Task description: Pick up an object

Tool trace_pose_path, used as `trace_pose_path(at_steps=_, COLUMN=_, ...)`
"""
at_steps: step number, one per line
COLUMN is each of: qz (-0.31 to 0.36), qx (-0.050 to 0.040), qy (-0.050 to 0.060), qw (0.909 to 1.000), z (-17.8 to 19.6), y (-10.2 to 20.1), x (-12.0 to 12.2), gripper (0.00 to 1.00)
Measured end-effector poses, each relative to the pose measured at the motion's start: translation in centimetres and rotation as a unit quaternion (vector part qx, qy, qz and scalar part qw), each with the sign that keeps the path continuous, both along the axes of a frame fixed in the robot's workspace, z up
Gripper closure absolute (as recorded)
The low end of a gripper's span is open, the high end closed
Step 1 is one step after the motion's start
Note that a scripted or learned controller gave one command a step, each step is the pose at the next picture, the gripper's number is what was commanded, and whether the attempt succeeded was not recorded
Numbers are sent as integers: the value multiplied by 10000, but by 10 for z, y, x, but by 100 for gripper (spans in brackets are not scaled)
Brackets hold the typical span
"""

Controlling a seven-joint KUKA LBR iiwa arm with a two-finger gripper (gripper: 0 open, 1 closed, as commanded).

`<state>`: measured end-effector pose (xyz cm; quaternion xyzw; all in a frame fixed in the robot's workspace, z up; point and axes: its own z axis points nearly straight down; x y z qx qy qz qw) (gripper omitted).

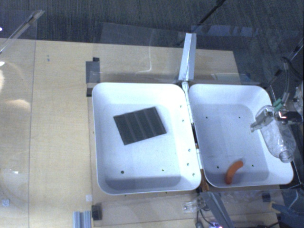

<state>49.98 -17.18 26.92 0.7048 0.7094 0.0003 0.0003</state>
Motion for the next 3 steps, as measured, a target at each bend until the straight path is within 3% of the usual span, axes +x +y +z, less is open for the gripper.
trace_pose_path(at_steps=1, qz=-104, qx=-4, qy=-11, qw=9999, z=1, y=-33, x=30, gripper=0)
trace_pose_path(at_steps=2, qz=-209, qx=5, qy=7, qw=9998, z=-111, y=10, x=-7, gripper=0)
trace_pose_path(at_steps=3, qz=274, qx=-3, qy=-24, qw=9996, z=-173, y=18, x=-10, gripper=0)
